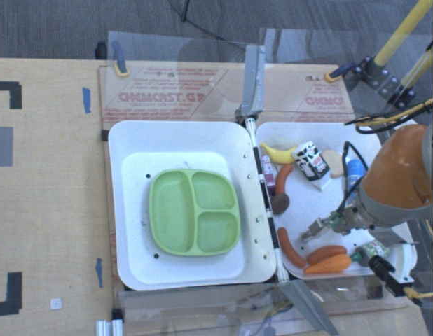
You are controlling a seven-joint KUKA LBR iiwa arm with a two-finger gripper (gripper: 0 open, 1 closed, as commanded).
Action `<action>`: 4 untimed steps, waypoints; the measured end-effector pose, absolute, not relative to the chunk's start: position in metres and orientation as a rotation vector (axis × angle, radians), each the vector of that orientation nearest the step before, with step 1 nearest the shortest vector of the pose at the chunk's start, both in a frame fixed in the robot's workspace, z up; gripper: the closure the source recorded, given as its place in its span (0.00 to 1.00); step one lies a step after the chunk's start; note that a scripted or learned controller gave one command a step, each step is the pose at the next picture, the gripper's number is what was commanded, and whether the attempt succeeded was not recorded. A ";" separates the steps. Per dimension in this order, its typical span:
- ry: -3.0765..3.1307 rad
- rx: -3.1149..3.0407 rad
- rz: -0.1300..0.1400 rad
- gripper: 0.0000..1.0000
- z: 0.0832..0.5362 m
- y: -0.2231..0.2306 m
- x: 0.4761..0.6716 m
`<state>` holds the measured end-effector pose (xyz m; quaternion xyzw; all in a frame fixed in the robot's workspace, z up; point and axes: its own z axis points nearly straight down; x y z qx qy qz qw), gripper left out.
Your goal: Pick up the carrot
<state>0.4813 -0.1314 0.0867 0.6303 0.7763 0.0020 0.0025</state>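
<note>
Arm (402, 170) cut off by right edge; its orange band covers part of right bin (300, 135). Gripper (321, 228) fingers too small, too blurred to judge. Carrot (330, 263) near end partly behind bin's front rim. Blue-capped item (354, 170) half hidden by arm. Print on black-and-white carton (312, 161) unreadable.

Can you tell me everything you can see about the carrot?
The carrot is orange, smooth and looks like a plastic toy. It is long, thick at one end and thinner toward the other. It lies flat near the front wall of the right bin, pointing across the picture. A second, redder piece lies right behind it and looks to touch it. A sausage is close on its left end. The gripper is above and behind it, not touching it.
</note>
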 end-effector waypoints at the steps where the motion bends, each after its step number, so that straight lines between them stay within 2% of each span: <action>1: 2.427 1.979 0.009 1.00 0.098 -0.133 0.482; 2: 2.303 2.138 -0.001 1.00 0.184 -0.031 0.480; 3: 2.658 1.677 0.000 1.00 0.184 -0.026 0.480; 4: 2.853 1.316 0.000 1.00 0.184 -0.044 0.479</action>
